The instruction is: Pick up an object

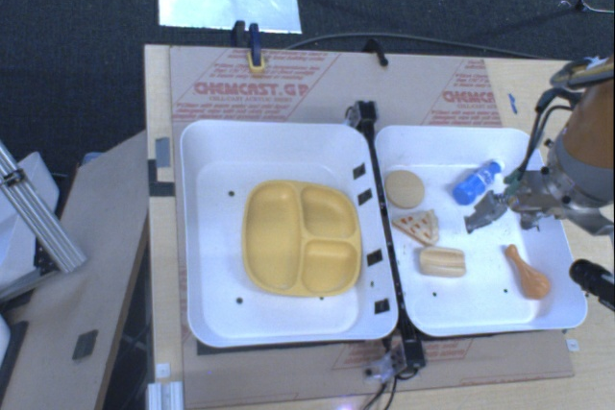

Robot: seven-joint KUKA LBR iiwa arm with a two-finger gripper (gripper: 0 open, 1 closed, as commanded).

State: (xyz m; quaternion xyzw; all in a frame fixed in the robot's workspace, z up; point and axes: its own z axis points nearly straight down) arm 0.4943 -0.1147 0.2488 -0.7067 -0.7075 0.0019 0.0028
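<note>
A blue bottle point(476, 182) is lying tilted in the right bin. A round cookie point(405, 188), pizza slice point(417, 227), bread roll point(442, 261) and drumstick point(528, 273) are lying around it.

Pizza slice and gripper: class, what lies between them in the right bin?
In the camera view, bare white bin floor separates the pizza slice from the gripper; nothing lies between them.

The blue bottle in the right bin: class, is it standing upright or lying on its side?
Lying on its side. The blue bottle shows its full length along the right bin's floor, white cap end pointing up-right.
</note>
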